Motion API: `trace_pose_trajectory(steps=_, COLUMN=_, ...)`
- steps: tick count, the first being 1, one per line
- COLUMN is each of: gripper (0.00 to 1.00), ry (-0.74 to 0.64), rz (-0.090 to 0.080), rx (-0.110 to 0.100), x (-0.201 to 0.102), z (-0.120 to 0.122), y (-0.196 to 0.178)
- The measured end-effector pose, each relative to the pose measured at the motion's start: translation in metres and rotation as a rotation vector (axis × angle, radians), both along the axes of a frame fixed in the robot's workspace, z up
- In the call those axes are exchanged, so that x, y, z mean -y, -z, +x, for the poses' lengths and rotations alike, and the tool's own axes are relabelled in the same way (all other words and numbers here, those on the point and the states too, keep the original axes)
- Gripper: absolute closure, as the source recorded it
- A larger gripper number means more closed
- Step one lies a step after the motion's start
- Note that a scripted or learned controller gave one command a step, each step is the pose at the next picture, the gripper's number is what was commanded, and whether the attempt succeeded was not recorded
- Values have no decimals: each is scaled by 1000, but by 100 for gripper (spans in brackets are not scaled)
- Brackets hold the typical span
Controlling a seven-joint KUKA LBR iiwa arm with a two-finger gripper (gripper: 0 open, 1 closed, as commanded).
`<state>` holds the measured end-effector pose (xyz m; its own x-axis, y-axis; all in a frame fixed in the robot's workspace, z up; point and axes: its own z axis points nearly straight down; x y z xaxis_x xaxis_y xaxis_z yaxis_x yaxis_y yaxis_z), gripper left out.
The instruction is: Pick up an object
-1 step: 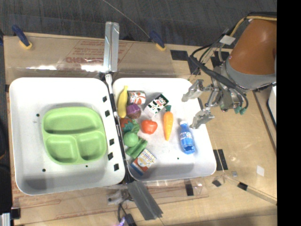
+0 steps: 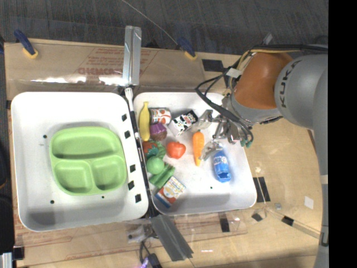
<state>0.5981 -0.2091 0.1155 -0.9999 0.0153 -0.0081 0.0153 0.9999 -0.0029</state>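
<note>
Pick not yet made. The gripper (image 2: 213,137) hangs low in the right bin (image 2: 245,191), at its 2 o'clock; whether the fingers are apart or together cannot be told. A toy carrot (image 2: 198,146) and blue bottle (image 2: 221,166) lie just beside it. The left bin (image 2: 25,116) holds a green divided plate (image 2: 87,160).

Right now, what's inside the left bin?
The left bin holds one green divided tray, its three compartments bare. The bin floor under the tray is covered, so anything beneath it can't be seen. The toys all lie in the right bin.
</note>
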Motion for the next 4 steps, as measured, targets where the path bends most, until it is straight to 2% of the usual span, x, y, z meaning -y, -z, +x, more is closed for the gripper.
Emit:
trace_pose_trajectory(steps=1, gripper=0, ry=-162, rz=0, rx=-4, x=0, z=-29, y=21)
trace_pose_trajectory(steps=2, gripper=0, ry=-160, rz=4, rx=-9, x=-23, z=-31, y=23)
trace_pose_trajectory(steps=3, gripper=0, ry=-70, rz=5, rx=-9, x=-85, z=-35, y=24)
trace_pose_trajectory(steps=4, gripper=0, ry=-16, rz=4, rx=-9, x=-101, z=-64, y=24)
